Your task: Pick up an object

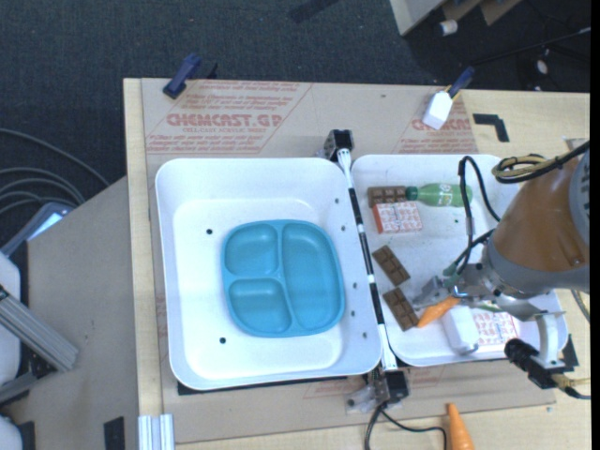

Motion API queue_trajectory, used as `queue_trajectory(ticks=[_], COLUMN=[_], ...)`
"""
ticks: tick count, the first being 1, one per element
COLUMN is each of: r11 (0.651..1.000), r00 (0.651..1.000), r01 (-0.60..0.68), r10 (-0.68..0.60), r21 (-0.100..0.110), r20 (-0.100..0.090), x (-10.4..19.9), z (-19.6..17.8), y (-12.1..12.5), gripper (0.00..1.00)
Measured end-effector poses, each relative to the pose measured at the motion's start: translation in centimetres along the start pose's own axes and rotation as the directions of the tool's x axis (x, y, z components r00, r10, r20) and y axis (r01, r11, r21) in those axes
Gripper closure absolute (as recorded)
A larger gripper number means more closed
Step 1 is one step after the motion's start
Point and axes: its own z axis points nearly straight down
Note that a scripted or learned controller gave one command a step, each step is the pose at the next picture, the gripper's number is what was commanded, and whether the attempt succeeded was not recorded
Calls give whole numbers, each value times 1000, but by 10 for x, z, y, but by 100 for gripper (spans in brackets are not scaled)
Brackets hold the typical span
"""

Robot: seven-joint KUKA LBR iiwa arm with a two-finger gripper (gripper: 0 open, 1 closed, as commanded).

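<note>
- Camera view: the grey arm [548, 228] with its orange band reaches in from the right and bends down over the right bin [412, 352].
- The gripper [448, 293] sits low in that bin's near part, just above an orange carrot-like piece [433, 314]; whether its jaws are open or closed cannot be told.
- Brown chocolate bars [392, 264] lie to the left, a green bottle [441, 194] at the far end.
- The left bin [178, 195] holds a blue divided plate [282, 277].
</note>
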Motion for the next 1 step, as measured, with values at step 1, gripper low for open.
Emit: queue_trajectory(ticks=[1], r11=[1000], r00=[1000], r01=[-1], r10=[1], r21=[-1], r20=[0], x=[0], z=[-10], y=[0], gripper=[100])
